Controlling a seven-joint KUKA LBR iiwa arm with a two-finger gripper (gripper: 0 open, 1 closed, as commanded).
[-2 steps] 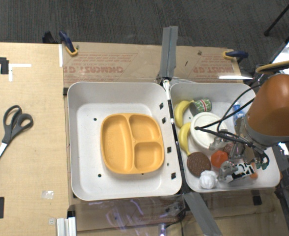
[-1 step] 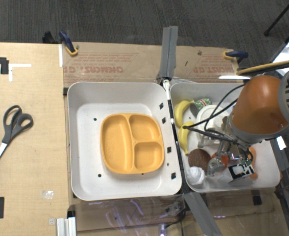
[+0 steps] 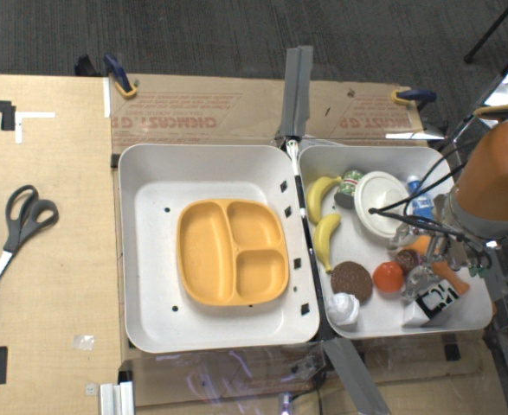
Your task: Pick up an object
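The right bin (image 3: 383, 325) holds several objects. Two yellow bananas (image 3: 321, 219) lie at its left side, and a white bowl (image 3: 380, 202) sits near the back. A brown round disc (image 3: 351, 280), a red ball-like fruit (image 3: 389, 277) and a small white bottle (image 3: 344, 309) lie toward the front. My gripper (image 3: 420, 273) hangs low over the bin's right front part, just right of the red fruit and above a black-and-white block (image 3: 437, 299). An orange piece (image 3: 452, 280) lies beside it. Cables and the wrist hide what lies directly under the gripper.
The left bin (image 3: 141, 232) holds a yellow divided plate (image 3: 233, 252). Scissors (image 3: 18, 223) lie on the wooden bench at the far left. The arm's orange band (image 3: 496, 167) stands over the right bin's right wall. A grey divider bar (image 3: 297, 93) rises between the bins at the back.
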